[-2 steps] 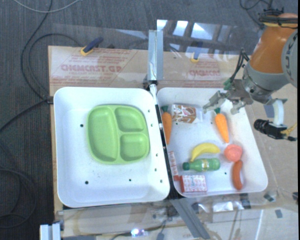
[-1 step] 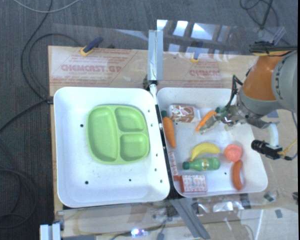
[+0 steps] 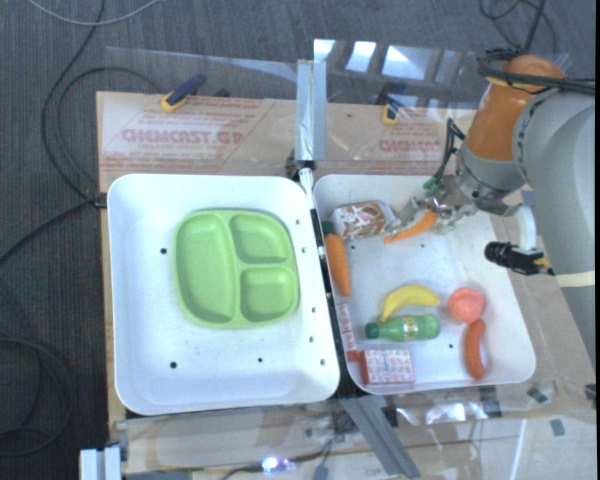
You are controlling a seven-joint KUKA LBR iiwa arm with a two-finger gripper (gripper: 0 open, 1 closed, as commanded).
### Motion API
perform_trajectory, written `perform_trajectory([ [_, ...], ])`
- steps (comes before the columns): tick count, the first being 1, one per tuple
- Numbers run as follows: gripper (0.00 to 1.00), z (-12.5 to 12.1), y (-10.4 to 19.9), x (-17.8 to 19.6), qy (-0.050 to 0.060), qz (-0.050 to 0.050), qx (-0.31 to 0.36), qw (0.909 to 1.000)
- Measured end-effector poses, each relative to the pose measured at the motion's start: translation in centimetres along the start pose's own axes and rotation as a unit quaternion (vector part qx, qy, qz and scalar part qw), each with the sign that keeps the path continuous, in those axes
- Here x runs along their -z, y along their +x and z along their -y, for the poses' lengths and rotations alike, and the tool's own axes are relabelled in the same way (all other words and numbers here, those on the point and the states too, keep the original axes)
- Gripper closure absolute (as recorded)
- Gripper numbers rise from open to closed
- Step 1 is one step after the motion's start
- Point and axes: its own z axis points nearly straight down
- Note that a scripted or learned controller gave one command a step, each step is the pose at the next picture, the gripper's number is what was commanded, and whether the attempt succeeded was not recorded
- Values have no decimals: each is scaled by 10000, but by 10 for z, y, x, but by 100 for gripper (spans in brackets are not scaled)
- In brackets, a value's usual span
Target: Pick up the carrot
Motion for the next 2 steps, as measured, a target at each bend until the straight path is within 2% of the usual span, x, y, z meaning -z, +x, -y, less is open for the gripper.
perform_trajectory([
  [1,100,1,1,12,39,2,16,10000],
  [2,0,1,0,8,35,17,13,10000],
])
